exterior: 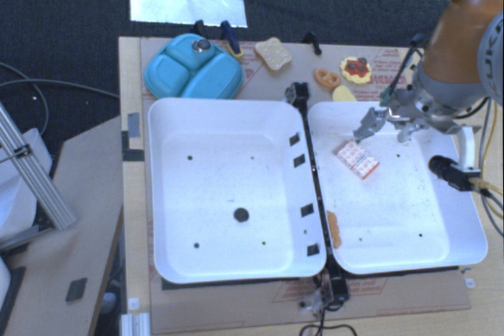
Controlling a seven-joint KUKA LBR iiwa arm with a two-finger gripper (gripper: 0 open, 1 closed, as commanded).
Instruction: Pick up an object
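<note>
the arm [465,43] comes in from the right, grey with an orange band, and its gripper [387,124] hangs over the upper part of the right bin [441,248]. the 2 fingers [368,124] stand spread apart, with nothing between them. just below and left of the near finger lies a small white packet with red print [358,159], tilted on the bin floor, close to the fingertip but apart from it. along the left wall of the same bin, lower down, lies a small orange-brown piece [333,228] (too small to tell what it is). the left bin [181,122] holds a small dark round thing [241,214] near the middle of its floor. a row of black clips [305,186] runs down the seam where the 2 bins meet. on the cardboard behind the bins sit a blue divided tray with a lid [194,68], a toy slice of bread [273,53], a toy pretzel [327,77], a small round toy with red topping [356,69], and a pale yellow piece [343,94] touching the rim of the right bin. a black cylinder [446,171] juts out over the right bin's right edge.
</note>
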